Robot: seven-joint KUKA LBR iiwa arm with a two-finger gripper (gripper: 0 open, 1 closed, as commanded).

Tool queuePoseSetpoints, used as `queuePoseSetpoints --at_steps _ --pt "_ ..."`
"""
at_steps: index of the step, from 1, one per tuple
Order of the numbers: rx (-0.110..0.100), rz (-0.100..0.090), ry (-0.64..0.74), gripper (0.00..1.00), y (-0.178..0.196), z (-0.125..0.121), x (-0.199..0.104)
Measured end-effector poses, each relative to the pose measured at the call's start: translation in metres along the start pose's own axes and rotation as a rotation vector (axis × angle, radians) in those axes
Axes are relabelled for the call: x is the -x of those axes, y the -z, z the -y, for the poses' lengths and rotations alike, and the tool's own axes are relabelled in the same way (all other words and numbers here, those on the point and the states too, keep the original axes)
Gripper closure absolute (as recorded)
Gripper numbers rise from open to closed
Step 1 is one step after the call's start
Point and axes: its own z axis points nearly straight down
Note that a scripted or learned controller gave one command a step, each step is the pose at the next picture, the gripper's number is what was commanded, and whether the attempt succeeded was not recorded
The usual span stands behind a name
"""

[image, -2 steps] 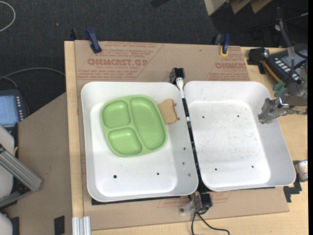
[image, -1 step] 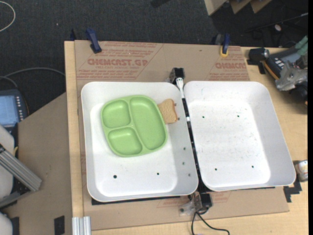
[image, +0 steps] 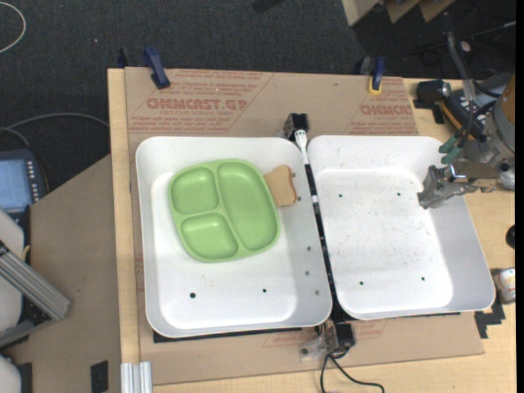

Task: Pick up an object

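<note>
A green divided plate (image: 223, 210) lies in the left bin (image: 164, 293), with three compartments and nothing in them. A small tan, cracker-like piece (image: 282, 186) rests against the plate's right rim, near the bin's right wall. My gripper (image: 431, 196) hangs over the right edge of the right bin (image: 385, 260), far from both objects. Nothing shows between its fingers.
The two bins sit side by side on a brown cardboard sheet (image: 196, 97) held by blue and yellow clamps at the back. A black bracket (image: 296, 124) stands at the back between the bins. Cables run at the front.
</note>
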Motion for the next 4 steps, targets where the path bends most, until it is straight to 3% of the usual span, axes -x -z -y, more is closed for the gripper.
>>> queuePoseSetpoints --at_steps 1,2,3,4 --pt "0.023 0.009 -0.008 1.0 0.077 -0.032 0.07" --pt "0.001 0.0 -0.003 1.0 -0.01 -0.005 0.055" --pt "0.03 0.008 0.0 1.0 0.125 -0.038 0.063" --pt "0.0 -0.001 -0.002 1.0 0.018 -0.007 0.036"
